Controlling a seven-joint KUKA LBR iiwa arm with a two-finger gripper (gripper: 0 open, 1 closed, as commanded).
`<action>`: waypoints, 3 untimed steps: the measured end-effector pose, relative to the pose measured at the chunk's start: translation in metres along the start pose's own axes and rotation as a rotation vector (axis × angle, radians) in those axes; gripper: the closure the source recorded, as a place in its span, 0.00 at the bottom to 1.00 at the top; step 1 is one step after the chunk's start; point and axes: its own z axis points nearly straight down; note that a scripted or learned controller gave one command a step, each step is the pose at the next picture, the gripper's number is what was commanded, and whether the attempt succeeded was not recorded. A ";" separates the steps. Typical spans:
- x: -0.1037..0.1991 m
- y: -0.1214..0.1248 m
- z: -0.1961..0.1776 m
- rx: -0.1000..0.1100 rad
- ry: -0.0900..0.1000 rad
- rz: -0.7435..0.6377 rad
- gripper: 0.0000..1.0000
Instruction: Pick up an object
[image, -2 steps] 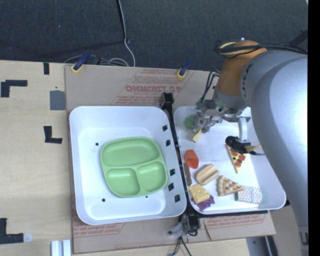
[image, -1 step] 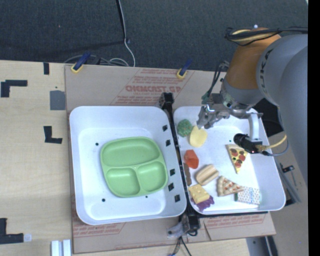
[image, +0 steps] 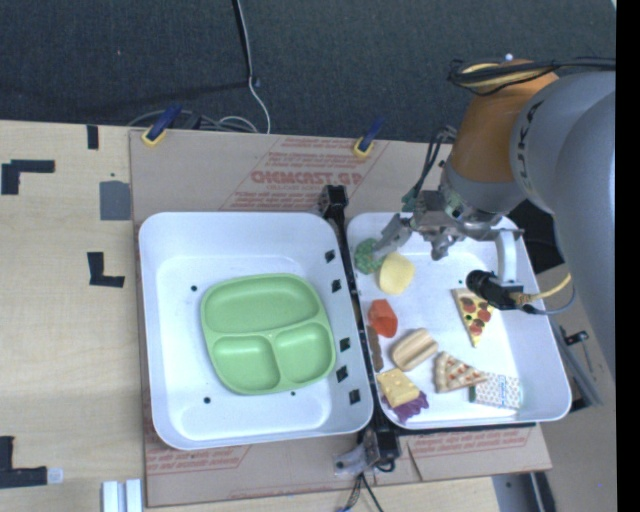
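**Arm over the right bin, above the toy food**

Nearest the camera, along the front of the right bin (image: 540, 340), lie a blue-and-white packet (image: 498, 391), a pizza slice (image: 457, 374) and a yellow cheese block on a purple piece (image: 400, 388). Behind them sit a bread roll (image: 413, 349) and a red piece (image: 383, 318); a second pizza slice (image: 474, 315) lies near the right wall. Farther back, a yellow lemon (image: 396, 273) touches a green vegetable (image: 367, 256). The gripper (image: 421, 240) hangs just above and beside the lemon, fingers spread, nothing between them. The left bin (image: 165, 300) holds a green divided plate (image: 267, 333).
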 end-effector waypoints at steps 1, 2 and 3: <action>-0.020 0.043 0.105 0.008 -0.007 0.000 0.00; -0.017 0.045 0.089 0.001 -0.002 0.000 1.00; -0.017 0.044 0.090 0.001 -0.002 0.000 0.00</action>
